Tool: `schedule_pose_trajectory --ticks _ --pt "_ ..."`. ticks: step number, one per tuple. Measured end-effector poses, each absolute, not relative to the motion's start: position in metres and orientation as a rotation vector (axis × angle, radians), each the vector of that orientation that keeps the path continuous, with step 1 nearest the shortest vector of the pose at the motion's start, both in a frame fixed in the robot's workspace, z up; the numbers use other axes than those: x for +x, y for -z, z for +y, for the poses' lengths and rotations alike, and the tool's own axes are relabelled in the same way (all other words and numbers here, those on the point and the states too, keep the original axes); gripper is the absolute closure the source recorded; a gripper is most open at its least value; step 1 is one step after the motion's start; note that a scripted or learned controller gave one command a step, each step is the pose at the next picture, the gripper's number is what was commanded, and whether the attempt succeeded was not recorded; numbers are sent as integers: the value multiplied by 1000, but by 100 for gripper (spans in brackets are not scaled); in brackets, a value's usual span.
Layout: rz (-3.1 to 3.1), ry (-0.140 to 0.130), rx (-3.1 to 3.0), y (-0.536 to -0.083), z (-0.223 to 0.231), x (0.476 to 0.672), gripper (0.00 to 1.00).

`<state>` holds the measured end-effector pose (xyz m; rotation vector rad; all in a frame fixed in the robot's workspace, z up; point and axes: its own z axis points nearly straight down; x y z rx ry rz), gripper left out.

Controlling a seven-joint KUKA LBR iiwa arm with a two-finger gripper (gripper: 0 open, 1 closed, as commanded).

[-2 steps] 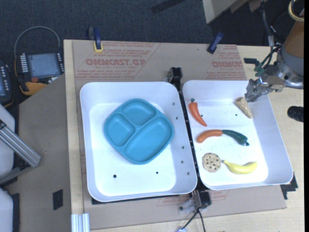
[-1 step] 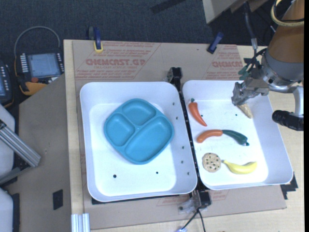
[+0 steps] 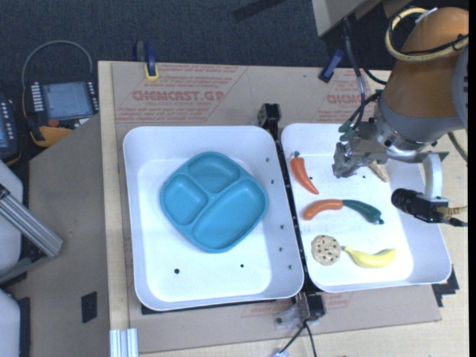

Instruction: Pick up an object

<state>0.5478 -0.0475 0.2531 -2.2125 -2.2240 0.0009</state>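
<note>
Arm (image 3: 428, 65) enters from approx 2 o'clock of the frame — orange band up top, grey wrist section below it, angled down toward 8 o'clock. Black cables loop round the orange part. Gripper (image 3: 349, 162) hangs at the low end of the wrist, right of centre at approx 3 o'clock, pointing down. Finger state can't be made out from this angle — too dark and bunched.

Bench (image 3: 111, 199), cardboard-topped: 2 white bins side by side, left bin (image 3: 141, 222), right bin (image 3: 424, 266).
</note>
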Motion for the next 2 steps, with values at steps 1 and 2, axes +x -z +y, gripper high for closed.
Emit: schedule_pose_trajectory --ticks 1,2 --pt "-2225 0 -2212 -254 1 535 100" --pt "-2224 -3 -2211 -232 50 513 100"
